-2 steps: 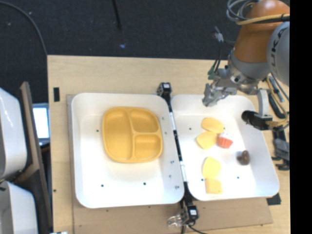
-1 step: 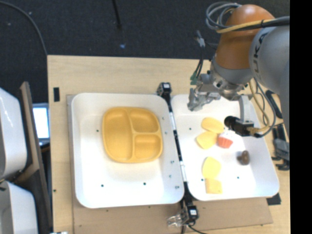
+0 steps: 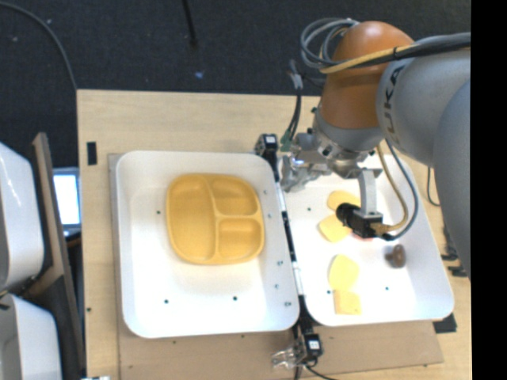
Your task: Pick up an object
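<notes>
Yellow pieces [image 3: 343,271] lying loose in R bin [image 3: 420,291]; gripper [image 3: 298,172] hovering at its 11 o'clock, open/closed can't tell; pick still pending.

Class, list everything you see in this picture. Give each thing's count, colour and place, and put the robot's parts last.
Bench: one, pale wood, under both bins.
Bins: two, white, side by side: left bin, right bin.
Plate: one, yellow, divided, middle of left bin.
Flat pieces: four, yellow, right bin, in a rough column.
Lump: one, brown, small, right bin, right of the pieces.
Arm: one, grey with orange band, reaching in from the right.
Gripper: one, metallic, above the bins' shared edge, far end.
</notes>
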